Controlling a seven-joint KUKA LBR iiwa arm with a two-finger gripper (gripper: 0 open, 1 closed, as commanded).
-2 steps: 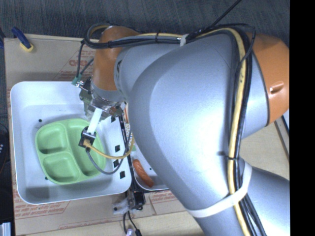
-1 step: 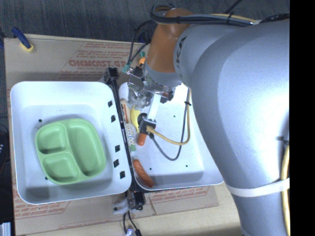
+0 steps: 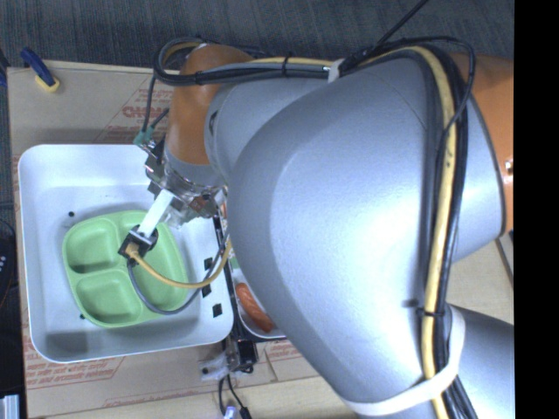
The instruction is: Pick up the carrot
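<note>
An orange carrot (image 3: 248, 302) peeks out from under the arm in the right bin (image 3: 253, 328); just one rounded end of it shows. My gripper (image 3: 190, 201) hangs below the orange wrist band, over the right side of the left bin (image 3: 35, 234), near the wall between the two bins. It sits up and to the left of the carrot, apart from it. The big grey arm hides most of the right bin.
A green divided tray (image 3: 105, 273) with three compartments lies in the left bin, just left of the gripper. A yellow cable loops over the tray's right part. A blue and yellow clip (image 3: 39, 70) lies on the cardboard at the far left.
</note>
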